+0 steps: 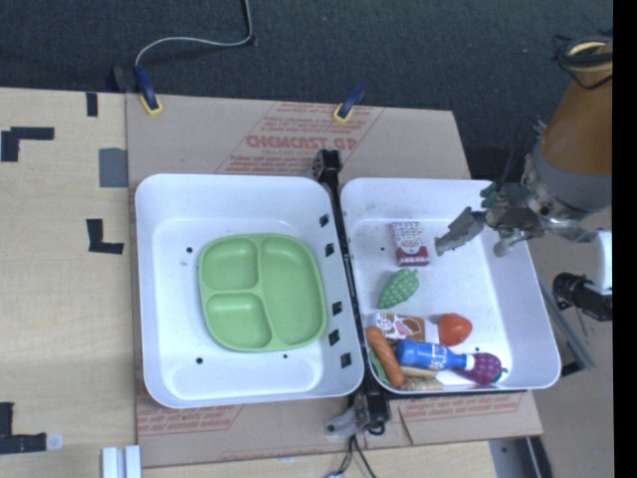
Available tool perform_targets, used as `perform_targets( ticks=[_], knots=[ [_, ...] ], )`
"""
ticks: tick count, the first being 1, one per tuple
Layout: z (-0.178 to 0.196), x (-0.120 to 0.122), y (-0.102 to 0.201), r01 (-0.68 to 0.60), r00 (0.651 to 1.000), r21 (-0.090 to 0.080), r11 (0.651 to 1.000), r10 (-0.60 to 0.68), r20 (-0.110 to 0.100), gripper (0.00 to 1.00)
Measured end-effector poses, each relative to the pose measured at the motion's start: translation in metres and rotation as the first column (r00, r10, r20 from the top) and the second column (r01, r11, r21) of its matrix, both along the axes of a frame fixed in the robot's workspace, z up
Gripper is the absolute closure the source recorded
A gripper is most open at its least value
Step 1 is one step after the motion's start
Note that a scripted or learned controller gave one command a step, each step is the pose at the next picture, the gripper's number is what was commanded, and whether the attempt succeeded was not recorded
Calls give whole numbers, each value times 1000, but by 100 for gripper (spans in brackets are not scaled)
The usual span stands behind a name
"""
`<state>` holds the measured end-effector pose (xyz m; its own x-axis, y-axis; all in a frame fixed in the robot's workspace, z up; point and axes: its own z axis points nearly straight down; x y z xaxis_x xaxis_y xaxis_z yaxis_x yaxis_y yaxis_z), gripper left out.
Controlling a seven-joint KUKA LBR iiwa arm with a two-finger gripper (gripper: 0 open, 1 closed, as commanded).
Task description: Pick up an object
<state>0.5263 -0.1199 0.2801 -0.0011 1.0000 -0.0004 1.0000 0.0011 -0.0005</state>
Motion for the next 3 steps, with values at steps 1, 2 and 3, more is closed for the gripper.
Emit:
perform_targets(
  ticks=[1, 2, 3],
  knots=[
    [-97, 29, 32, -1, 1000, 1, 1000, 1, -4, 0],
    [-190, 73, 15, 1, 1000, -3, 1000, -1, 9, 0],
    [-190, 117, 12, 1, 1000, -3, 1000, -1, 9, 0]
  ],
)
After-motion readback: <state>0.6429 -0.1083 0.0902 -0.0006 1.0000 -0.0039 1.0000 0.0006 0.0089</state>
